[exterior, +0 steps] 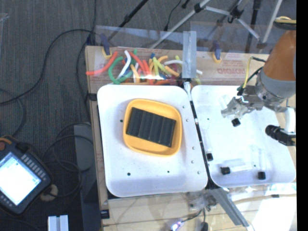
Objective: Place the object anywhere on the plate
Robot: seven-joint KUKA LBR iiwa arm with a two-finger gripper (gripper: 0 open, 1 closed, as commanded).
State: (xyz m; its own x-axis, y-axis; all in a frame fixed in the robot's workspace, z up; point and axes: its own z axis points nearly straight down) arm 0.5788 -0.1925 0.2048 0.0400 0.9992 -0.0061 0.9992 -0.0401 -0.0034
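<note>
A yellow, rounded-square plate (129, 139) lies in the left white bin (144, 179). A dark, ribbed rectangular block (150, 126) rests flat on the plate and covers most of its middle. My gripper (234, 115) hangs over the upper part of the right bin (250, 143), well to the right of the plate and apart from the block. The grey arm with its orange band (281, 57) reaches in from the right edge above it.
The right bin holds a few small black pieces (224, 170) (261, 175) and a clear piece (239, 164) near its front. Coloured cables (139, 67) lie in a tangle behind the left bin. A grey post (189, 54) stands between the bins at the back.
</note>
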